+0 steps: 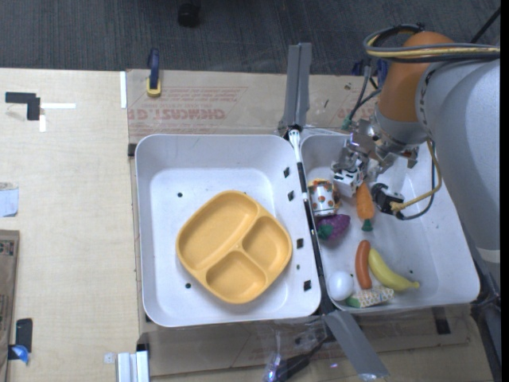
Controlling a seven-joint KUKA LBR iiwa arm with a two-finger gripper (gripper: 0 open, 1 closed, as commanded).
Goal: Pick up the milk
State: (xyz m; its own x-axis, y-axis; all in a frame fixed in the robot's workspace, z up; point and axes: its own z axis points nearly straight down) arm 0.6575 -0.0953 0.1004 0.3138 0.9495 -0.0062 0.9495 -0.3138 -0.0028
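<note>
**Closing in on the milk at the far end of the right bin**

At the near end of the right bin [425,237], a white egg [340,285], a corn cob [372,297], a banana [390,270] and a red sausage [363,263] are lying together, well apart from the work. Further in, purple grapes [334,227], a small can [322,196] and a carrot [363,202] are crowding the space near the target.

The milk [343,179] is, as far as I can judge, the small white-and-black carton sitting in the far left part of this bin, just beyond the can and beside the carrot's top. The gripper [348,168] is hanging directly over it, close enough to be touching or nearly so. I cannot tell whether the jaws are released or clenched.

To do this step well, the jaws are needing to straddle the carton squarely across its narrow sides and go low enough for a firm hold. They also need to avoid pinching the can or the carrot. A straight, slow lift would then be the safest test of the hold.

In the left bin [159,213], a yellow divided plate [233,247] is resting untouched.

On the table [64,213] beyond the bins, a cardboard sheet [199,102] is showing red print, upside-down and too blurred to read with confidence. The can's label is too small to read.
</note>
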